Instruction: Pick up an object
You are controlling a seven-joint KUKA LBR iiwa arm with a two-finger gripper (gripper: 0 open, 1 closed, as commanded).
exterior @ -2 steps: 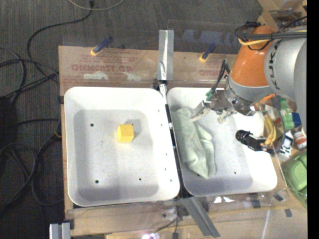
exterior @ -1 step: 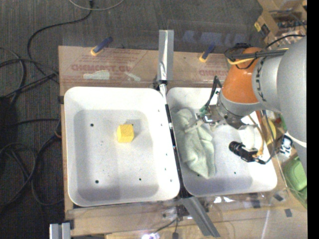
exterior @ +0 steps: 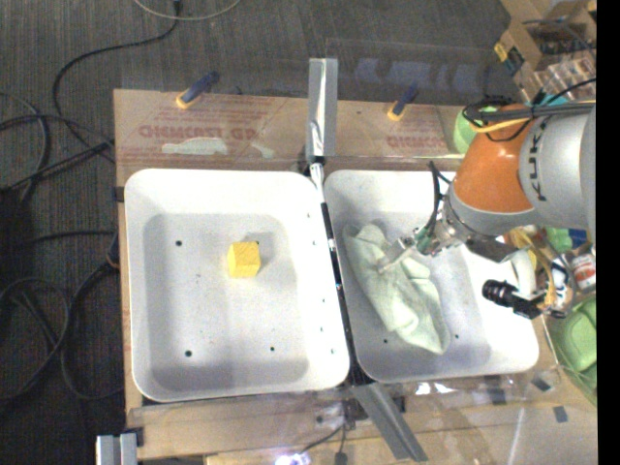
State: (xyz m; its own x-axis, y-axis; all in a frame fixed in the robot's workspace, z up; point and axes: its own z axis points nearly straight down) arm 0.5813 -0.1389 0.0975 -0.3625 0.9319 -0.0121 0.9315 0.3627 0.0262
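Cloth: pale green, crumpled in right bin | claw: on cloth's upper edge, grip unclear | yellow block: left bin

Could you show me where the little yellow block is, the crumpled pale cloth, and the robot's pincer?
yellow block (exterior: 244, 259): camera view, middle of its top face.
pale cloth (exterior: 407, 303): camera view, centre of the crumpled fabric.
pincer (exterior: 412, 249): camera view, tip, down at the cloth.

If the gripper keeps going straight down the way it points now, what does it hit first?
Most likely the pale green cloth in the right bin: the gripper sits over its upper part. Depth is hard to judge; it may already be touching.
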